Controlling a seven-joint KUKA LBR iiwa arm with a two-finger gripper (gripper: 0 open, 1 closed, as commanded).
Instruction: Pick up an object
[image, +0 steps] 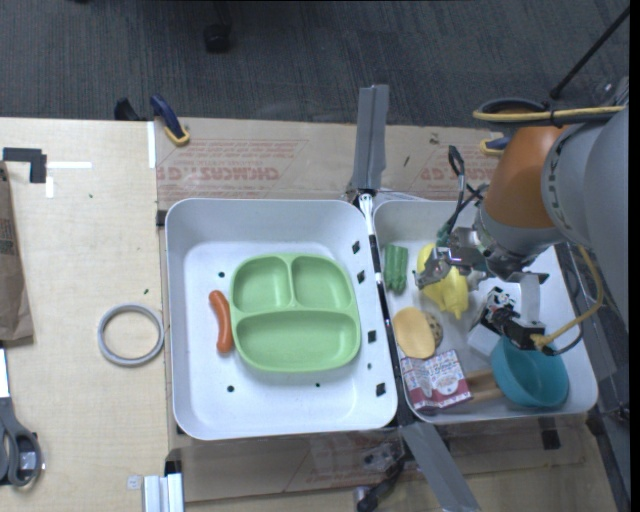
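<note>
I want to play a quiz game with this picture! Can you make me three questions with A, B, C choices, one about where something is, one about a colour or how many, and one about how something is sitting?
1. Where is the orange hot dog?
A. In the left bin, beside the green plate
B. In the right bin
C. On the bench by the ring

2. How many sections does the green plate have?
A. One
B. Three
C. Five

3. How is the teal bowl placed?
A. Out on the bench
B. On top of the green plate
C. In the right bin, near its front corner

Answers:
1. A, it lies on the left bin's floor at the plate's left edge.
2. B, two small sections above one long one.
3. C, it rests inside the right bin.
</note>
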